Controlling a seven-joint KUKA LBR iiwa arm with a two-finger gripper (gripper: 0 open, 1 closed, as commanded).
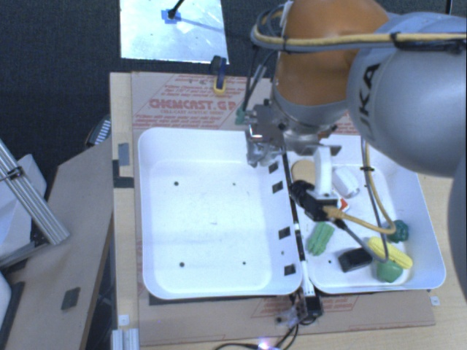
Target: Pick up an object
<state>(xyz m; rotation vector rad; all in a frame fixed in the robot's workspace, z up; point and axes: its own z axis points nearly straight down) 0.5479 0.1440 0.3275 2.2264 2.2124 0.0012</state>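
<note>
The bench under me is pale wood, with a brown printed board laid on it and 2 shallow white bins side by side on that. The left bin shows bare white floor with a few dark specks. Behind the board hangs dark cloth, with a shiny metal sheet at the far edge and a yellow clamp just below it. My gripper sits at the far end of the ridge between the bins; whether it is released or clenched I cannot tell. The right bin holds the objects: a green ridged piece, a black block, a yellow corn cob, a green lump and a white item. My cables trail across them.
</note>
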